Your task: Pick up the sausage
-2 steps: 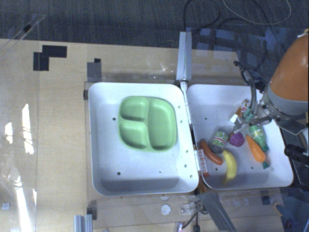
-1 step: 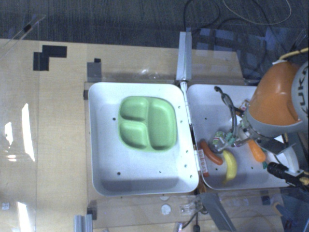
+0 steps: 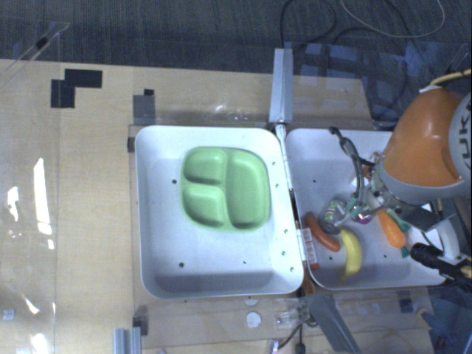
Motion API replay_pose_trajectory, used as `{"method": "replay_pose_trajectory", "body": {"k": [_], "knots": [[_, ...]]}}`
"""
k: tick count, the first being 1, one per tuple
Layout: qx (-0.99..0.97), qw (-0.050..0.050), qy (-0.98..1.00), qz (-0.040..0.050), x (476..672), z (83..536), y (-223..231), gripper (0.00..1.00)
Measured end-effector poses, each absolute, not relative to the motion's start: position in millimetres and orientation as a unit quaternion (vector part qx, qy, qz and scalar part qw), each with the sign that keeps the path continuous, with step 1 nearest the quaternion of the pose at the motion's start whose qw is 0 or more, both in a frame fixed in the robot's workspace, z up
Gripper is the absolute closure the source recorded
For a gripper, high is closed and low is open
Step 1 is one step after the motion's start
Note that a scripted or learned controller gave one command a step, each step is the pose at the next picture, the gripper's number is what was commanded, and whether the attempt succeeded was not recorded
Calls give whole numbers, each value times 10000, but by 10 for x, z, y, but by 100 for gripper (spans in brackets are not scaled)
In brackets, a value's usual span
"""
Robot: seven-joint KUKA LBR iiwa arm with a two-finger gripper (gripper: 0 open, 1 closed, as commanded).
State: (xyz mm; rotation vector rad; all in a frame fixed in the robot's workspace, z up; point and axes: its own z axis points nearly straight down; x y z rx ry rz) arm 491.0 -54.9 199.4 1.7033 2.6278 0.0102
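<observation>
Right white bin (image 3: 324,153), near-left corner: short reddish-brown sausage (image 3: 323,234) lying flat | touching yellow banana (image 3: 352,251) | metal two-finger hand (image 3: 346,211) just above sausage's far end, finger state unreadable | green divided tray (image 3: 225,186) in left bin (image 3: 158,220)

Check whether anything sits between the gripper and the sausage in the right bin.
Nothing visible stands between them. The gripper is low in the right bin, just right of the sausage. The banana lies alongside the sausage's lower end and could crowd a grasp.

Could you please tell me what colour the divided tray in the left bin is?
Light green tray, clearest in the camera view.
</observation>
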Motion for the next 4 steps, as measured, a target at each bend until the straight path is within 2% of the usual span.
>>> {"method": "replay_pose_trajectory", "body": {"k": [1, 2, 3, 4], "knots": [[5418, 80, 8405, 51, 4935, 2106, -539, 100], [5502, 39, 8350, 31, 4989, 2723, 180, 100], [5472, 78, 8369, 53, 5014, 2836, 189, 100], [5687, 13, 8225, 10, 5584, 1978, 217, 100]]}}
